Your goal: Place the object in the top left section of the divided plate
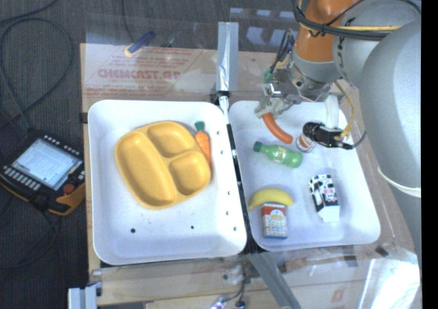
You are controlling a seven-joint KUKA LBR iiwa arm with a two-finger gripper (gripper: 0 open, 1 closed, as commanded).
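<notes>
While the orange sausage (276, 128) lay in the far part of the right bin (356, 227), slanting from upper left to lower right, its upper end sat directly under the gripper (272, 102). From this angle I could not tell whether the gripper was spread or pressed together, nor whether it was touching the sausage or only just above it. The grey arm with its orange band reached in from the right over that bin's far corner.

Just beside the sausage's lower end stood a small red-and-white can (305, 142), and a green bottle (278, 154) lay on its side just nearer the camera. Further toward the front edge were a banana (270, 197), a red box (274, 221) touching it from below, and a black-and-white carton (324, 197) to their right.

Well apart, in the left bin (109, 232), the yellow divided plate (140, 164) sat turned at an angle, one long section and two smaller ones, all three bare. A carrot (202, 143) rested against the plate's right rim, outside it, green top pointing away from the camera
</notes>
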